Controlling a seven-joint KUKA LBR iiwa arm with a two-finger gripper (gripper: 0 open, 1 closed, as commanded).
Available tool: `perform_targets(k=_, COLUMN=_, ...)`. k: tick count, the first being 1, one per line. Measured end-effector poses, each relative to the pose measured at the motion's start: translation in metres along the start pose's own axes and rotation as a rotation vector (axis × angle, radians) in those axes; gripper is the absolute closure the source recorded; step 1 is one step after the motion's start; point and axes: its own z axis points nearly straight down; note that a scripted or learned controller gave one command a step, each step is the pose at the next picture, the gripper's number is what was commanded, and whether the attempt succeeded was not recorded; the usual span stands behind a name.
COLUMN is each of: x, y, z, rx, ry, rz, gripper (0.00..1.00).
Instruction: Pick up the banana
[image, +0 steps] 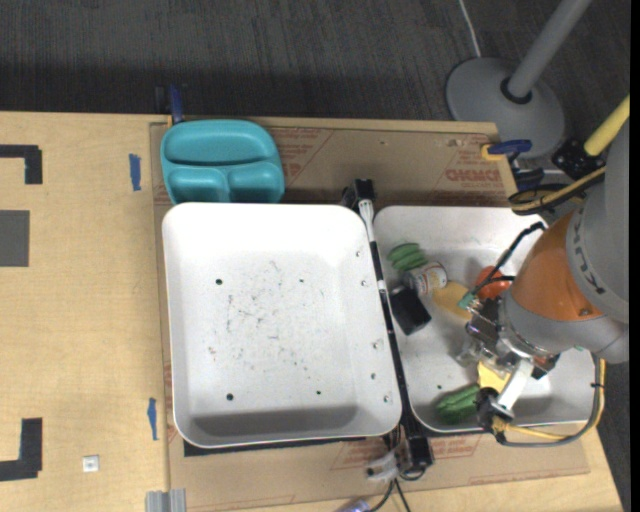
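Note:
Yellow, likely the banana (453, 298), shows in the right bin (440, 225) beside a small jar (430, 278). It runs toward the gripper (480, 342) and is partly hidden by it. A second yellow patch (489, 376) peeks out just below the gripper's body; I cannot tell whether it is the same fruit. The gripper hangs low over the middle-right of this bin, under the orange band (555, 285). Nothing can be seen held in it.
A green item (406, 256) lies at the right bin's back left, a black object (410, 309) by its left wall, and another green item (458, 402) at the front. The large left bin (270, 320) stands alongside. A teal tray (222, 160) sits behind it.

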Motion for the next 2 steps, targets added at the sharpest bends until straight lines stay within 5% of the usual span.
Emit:
perform_targets(k=1, x=0.0004, y=0.0007, z=-0.0101, rx=-0.002, ry=0.0, rz=-0.001, gripper=1.0)
perform_targets(k=2, x=0.0003, y=0.0002, z=-0.0096, rx=0.0, ry=-0.001, rz=-0.001, gripper=0.0)
